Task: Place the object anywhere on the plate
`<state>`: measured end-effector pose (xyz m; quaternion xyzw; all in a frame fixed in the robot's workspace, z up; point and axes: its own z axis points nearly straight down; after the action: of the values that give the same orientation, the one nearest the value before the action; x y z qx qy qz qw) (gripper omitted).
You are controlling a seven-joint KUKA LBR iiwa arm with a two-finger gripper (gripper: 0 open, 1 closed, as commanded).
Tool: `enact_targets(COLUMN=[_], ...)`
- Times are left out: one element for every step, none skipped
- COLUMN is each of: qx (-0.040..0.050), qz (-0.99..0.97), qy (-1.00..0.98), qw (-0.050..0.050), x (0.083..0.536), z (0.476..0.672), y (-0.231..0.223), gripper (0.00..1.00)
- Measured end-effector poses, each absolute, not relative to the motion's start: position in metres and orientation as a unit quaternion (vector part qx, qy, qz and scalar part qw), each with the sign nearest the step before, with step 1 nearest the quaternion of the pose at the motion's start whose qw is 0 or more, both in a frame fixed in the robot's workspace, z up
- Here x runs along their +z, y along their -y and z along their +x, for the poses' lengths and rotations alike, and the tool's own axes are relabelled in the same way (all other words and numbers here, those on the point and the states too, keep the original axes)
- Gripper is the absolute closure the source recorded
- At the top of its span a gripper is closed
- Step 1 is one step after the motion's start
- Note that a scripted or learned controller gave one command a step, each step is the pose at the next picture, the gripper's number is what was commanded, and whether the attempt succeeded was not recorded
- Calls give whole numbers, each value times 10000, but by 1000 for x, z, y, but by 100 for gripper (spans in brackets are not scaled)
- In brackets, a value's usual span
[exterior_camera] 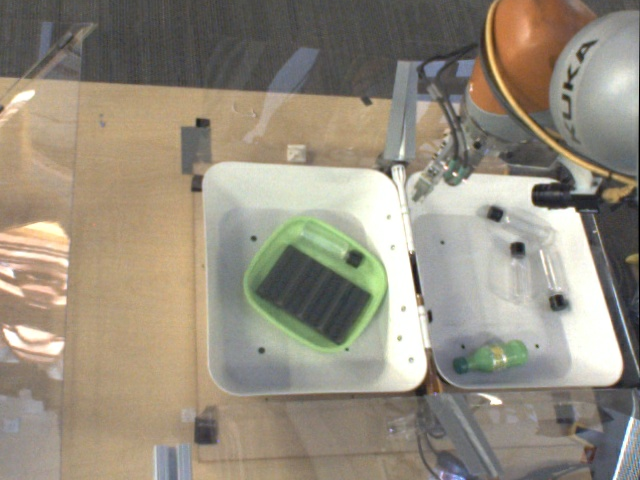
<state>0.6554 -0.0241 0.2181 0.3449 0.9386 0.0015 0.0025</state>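
Plate (372, 290), green, in left bin (225, 268), carries a clear vial (330, 240) on its rim: placement looks done. Hand (440, 176) over the bins' divider; grip state unreadable.

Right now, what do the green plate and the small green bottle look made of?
Green plate: looks like translucent plastic, glossy, with a light rim; a dark ribbed insert lies in it. Green bottle: likely plastic with a slight sheen; too small to be sure.
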Motion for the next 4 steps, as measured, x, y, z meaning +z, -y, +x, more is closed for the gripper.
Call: enact_targets(qx=[21, 21, 47, 74], qz=[3009, 2479, 2469, 2460], qy=[-9537, -9688, -9690, -9692], qw=[38, 31, 64, 98], x=[221, 200, 213, 226], z=[658, 653, 655, 657], y=[-45, -112, -114, -115], gripper=[100, 100, 100, 100])
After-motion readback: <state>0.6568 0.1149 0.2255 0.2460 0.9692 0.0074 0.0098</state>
